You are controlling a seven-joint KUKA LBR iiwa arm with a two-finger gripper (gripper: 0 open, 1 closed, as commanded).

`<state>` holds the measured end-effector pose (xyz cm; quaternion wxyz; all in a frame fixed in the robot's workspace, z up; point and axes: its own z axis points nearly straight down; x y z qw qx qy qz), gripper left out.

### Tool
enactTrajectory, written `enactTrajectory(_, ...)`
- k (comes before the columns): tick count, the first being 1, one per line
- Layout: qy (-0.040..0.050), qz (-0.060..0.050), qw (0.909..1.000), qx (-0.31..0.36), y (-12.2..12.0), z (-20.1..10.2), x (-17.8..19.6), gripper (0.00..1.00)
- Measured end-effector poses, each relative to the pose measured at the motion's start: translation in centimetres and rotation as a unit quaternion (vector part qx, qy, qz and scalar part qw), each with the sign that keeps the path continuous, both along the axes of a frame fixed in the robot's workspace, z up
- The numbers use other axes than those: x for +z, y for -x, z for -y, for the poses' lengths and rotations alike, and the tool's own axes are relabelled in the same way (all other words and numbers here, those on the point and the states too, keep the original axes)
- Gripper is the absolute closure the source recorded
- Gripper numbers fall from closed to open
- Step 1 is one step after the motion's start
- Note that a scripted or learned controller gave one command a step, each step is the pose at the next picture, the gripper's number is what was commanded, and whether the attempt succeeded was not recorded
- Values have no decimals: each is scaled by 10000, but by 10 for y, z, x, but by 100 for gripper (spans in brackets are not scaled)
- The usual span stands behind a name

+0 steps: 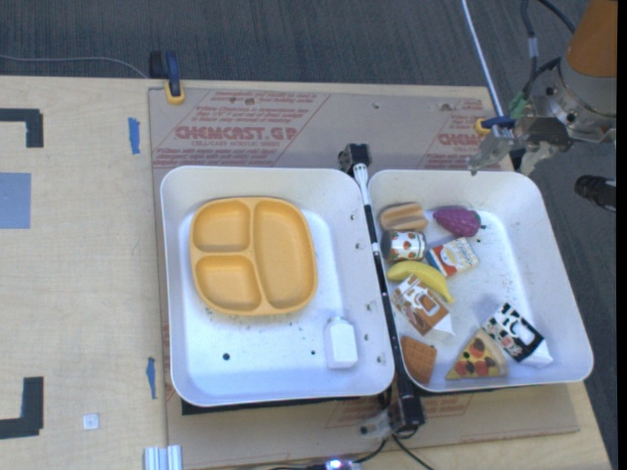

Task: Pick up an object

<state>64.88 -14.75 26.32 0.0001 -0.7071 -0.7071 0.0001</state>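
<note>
Purple toy point(458, 220) lies in the right bin point(558, 262), below the gripper point(502, 157), its fingers spread; left bin point(176, 262) holds a yellow divided plate point(253, 256).

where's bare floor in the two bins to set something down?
Left bin: bare strip below the yellow plate, left of the small white block. Right bin: bare along its right wall, between purple toy and black-white packet. Crowded by the divider: banana, pizza slice.

Bright, even overhead lighting, soft short shadows under the yellow divided plate point(254, 256), white bins point(186, 360) near overexposed with faint sheen on their rims, moderate resolution, slight softness throughout, gripper point(502, 160) at counter's far right corner slightly blurred, no obvious edge distortion
</note>
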Motion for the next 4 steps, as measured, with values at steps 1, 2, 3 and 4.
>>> enactTrajectory(1,-2,0,10000,6,-6,-17,-160,0)
enactTrajectory(2,21,96,10000,-9,31,-49,-171,0)
enactTrajectory(3,33,119,9999,-16,30,-48,-159,100)
enactTrajectory(4,0,16,10000,9,13,-91,-54,100)
